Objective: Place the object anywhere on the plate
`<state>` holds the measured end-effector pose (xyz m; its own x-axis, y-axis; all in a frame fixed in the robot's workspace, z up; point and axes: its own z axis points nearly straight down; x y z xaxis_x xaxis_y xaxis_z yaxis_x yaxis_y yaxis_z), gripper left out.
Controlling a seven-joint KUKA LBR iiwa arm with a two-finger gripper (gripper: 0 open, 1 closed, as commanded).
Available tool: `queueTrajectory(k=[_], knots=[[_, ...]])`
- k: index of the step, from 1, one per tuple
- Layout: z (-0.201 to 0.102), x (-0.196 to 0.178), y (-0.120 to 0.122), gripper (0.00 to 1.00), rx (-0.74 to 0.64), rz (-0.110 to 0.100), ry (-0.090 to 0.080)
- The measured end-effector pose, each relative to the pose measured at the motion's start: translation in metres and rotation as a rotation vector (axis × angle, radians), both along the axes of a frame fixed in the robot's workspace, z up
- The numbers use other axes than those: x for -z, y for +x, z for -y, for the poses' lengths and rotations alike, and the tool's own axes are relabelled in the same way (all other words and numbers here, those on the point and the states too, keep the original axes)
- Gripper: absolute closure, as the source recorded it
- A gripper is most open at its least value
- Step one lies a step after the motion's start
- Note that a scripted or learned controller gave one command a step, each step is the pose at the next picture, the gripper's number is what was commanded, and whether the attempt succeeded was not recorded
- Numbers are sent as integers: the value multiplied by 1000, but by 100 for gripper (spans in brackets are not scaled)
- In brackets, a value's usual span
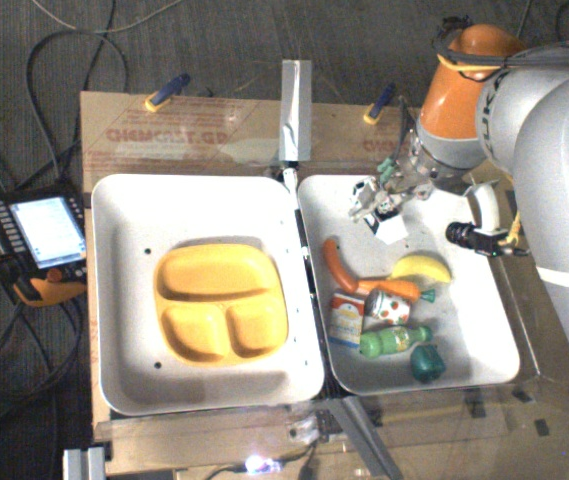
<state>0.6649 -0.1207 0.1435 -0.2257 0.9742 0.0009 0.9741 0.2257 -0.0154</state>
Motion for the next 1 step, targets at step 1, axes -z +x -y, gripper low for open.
queueTrajectory(k=[1], knots=[[-62, -40, -46, 100, -19, 13, 1]])
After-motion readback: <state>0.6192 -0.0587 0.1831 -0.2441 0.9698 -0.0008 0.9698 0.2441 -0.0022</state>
